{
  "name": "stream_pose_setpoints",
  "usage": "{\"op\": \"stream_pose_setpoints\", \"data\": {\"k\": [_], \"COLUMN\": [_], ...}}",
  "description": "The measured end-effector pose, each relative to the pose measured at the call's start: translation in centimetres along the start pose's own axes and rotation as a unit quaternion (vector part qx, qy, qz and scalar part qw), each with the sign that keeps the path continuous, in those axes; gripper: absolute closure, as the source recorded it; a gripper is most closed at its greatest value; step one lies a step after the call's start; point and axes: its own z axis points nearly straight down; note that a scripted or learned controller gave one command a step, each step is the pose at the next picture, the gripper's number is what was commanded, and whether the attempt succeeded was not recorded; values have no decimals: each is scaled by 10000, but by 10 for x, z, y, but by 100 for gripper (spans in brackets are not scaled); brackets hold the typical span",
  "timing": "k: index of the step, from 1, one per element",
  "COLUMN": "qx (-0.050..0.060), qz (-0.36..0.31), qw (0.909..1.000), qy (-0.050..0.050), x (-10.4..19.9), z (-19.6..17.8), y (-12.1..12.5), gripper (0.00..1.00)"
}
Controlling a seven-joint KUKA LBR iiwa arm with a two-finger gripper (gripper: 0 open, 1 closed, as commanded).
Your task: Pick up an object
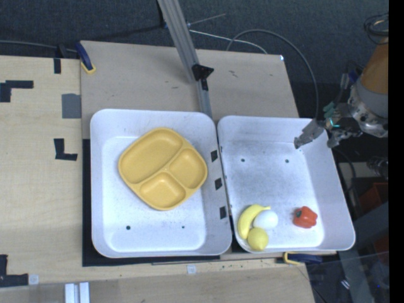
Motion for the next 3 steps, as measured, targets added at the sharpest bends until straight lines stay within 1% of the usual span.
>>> {"op": "stream_pose_setpoints", "data": {"k": [1,2,3], "qx": [1,32,28], "qz": [-1,4,1], "qw": [10000,10000,10000], "qy": [2,4,1], "x": [0,1,2], "z": [0,65,109], "y": [0,1,-3], "gripper": [0,0,0]}}
